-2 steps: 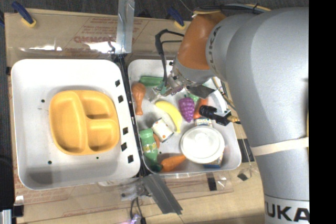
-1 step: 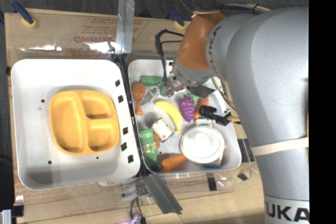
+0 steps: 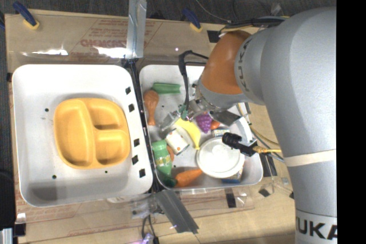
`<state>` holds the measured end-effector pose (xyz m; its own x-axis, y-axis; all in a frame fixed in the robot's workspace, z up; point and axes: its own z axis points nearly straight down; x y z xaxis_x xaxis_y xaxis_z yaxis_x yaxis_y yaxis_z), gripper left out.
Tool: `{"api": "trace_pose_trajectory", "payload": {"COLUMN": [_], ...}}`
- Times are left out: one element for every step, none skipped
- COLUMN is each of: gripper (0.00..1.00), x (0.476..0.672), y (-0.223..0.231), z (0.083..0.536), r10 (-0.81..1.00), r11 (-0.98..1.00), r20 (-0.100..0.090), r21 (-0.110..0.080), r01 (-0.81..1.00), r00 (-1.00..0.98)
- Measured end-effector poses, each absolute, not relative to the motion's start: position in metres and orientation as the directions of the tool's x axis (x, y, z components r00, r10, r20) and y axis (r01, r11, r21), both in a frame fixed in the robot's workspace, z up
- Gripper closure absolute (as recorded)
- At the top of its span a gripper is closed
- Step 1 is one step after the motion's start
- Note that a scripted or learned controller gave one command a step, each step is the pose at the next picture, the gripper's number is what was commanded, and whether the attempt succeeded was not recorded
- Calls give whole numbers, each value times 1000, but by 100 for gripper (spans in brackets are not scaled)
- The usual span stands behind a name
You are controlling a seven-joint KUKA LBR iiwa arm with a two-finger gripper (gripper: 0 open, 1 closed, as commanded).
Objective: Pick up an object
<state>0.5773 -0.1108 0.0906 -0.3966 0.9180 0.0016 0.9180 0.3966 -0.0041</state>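
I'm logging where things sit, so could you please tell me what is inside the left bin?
The left bin holds one yellow divided tray, lying flat with its compartments bare. Whatever lies under the tray is covered and can't be seen.

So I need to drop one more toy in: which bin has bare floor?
Left bin: bare white floor all around the yellow divided tray. Right bin: crowded with toy food, a white bowl and the arm; only slivers remain.
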Motion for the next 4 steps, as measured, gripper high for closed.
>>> {"api": "trace_pose_trajectory", "payload": {"gripper": [100, 0, 0, 100], "x": [579, 578, 521, 522], "y": [-109, -109, -139, -138], "z": [101, 101, 91, 101], "r10": [915, 915, 929, 927], "r11": [404, 404, 369, 374], "r20": [2, 2, 1, 2], "r21": [-3, -4, -4, -3], "r01": [915, 915, 929, 927], "r00": [-404, -404, -369, -374]}}
